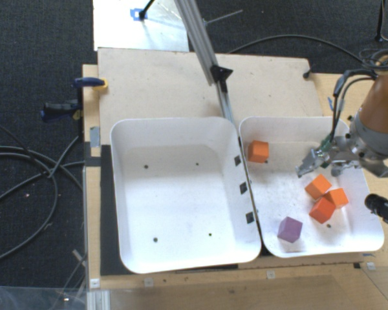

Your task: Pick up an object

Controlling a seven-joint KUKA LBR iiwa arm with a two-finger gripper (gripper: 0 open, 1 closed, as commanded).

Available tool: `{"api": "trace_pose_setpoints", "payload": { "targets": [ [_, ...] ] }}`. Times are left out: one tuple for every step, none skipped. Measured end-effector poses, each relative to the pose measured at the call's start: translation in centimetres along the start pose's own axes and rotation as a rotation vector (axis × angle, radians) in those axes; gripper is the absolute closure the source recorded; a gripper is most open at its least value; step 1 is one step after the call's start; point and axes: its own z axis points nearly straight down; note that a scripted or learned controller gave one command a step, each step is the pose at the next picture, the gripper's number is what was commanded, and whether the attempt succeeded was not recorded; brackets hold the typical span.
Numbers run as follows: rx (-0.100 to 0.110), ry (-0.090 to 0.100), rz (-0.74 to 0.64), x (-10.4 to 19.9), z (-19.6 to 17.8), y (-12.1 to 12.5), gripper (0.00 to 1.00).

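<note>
Reaching in from the right, the grey two-finger gripper (312, 165) hangs low over the right-hand shallow white bin (291, 131), its metal fingers pointing left and down toward the bin floor; whether they are apart or closed cannot be told from this slanted view, and nothing can be seen between them. Behind it the grey arm with its orange band (383, 108) rises toward the right edge, with dark cables looping above the wrist. Just below the fingertips, close by, lies a cluster of three orange foam cubes: one orange cube (318, 186) nearest the gripper, a second orange cube (338, 197) just to its right, and a redder orange cube (322, 210) touching them from below. A lone orange cube (258, 151) sits apart near the bin's upper left corner, close to the divide between the bins. A purple foam cube (290, 229) rests near the front wall, well apart from the gripper. The left-hand white bin (126, 173) sits beside it on the tan wooden bench (155, 82), and a slanted metal pole (197, 28) crosses above.
</note>
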Motion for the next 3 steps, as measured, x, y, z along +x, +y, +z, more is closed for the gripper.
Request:
{"api": "trace_pose_setpoints", "payload": {
  "targets": [
    [-0.001, -0.003, 0.006, -8.3, 11.2, -0.5, 0.00],
    [-0.021, -0.012, -0.003, -8.3, 12.0, -2.1, 0.00],
    [0.004, 0.000, 0.003, -7.4, 13.7, 1.0, 0.00]
  ]
}}
